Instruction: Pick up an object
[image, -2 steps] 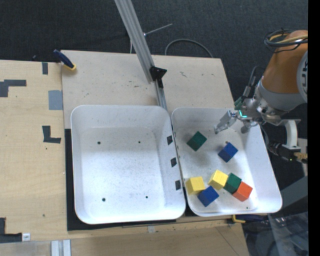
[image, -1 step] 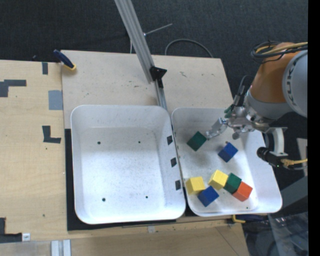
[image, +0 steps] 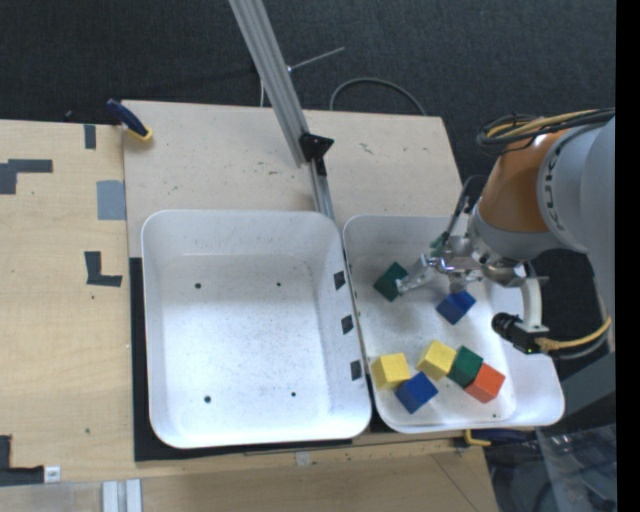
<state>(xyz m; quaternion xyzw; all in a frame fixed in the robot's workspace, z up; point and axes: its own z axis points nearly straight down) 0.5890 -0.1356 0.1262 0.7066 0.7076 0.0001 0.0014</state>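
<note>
Several small blocks lie in the right bin (image: 540, 400). A dark green block (image: 389, 281) sits near the bin's left wall, and my gripper (image: 415, 279) is low in the bin, right beside it on its right. A blue block (image: 456, 306) lies just below and right of the gripper. Along the front are a yellow block (image: 392, 369), a second blue block (image: 416, 392), another yellow block (image: 438, 357), a green block (image: 465, 365) and an orange-red block (image: 487, 382). Nothing visibly hangs from the gripper.
The left bin (image: 160, 300) stands wall to wall with the right one. A slanted metal pole (image: 285, 95) runs from the top down to the bins' shared edge. The grey arm with its orange band (image: 515, 195) and cables (image: 560, 345) overhangs the right bin's right side.
</note>
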